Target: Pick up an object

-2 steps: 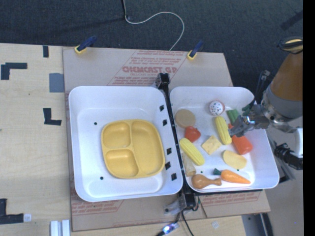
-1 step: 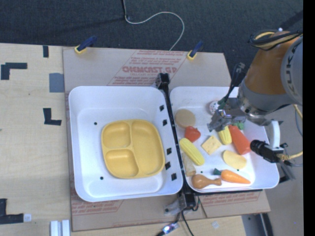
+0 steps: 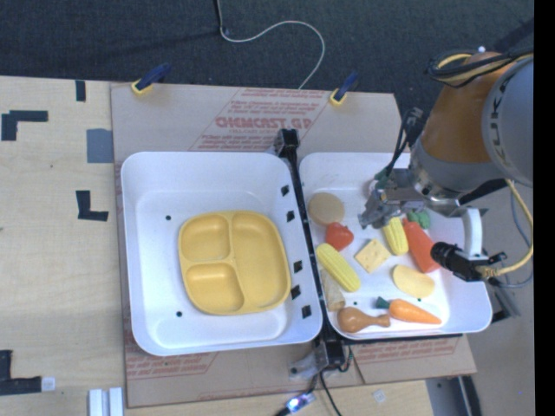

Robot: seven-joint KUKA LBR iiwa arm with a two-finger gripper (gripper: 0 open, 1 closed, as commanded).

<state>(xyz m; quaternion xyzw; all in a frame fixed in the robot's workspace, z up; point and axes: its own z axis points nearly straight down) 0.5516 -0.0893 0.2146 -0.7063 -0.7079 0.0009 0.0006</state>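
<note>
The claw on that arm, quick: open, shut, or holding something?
Gripper: over the right bin, above the toy food; its state cannot be told.

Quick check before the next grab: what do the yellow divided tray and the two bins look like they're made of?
Yellow divided tray: looks like moulded plastic, matte to slightly satin, with soft rounded compartment edges and even colour. Left bin and right bin: likely thin formed plastic, smooth white with faint sheen and rounded rims; hard to be certain from this view.

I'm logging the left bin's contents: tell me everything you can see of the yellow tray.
The yellow tray looks like smooth moulded plastic, squarish with rounded corners. Raised ridges split it into three compartments: two along the far side, one nearer the camera. It lies flat, slightly rotated, on the floor of the left bin, right of centre, touching nothing else.
</note>
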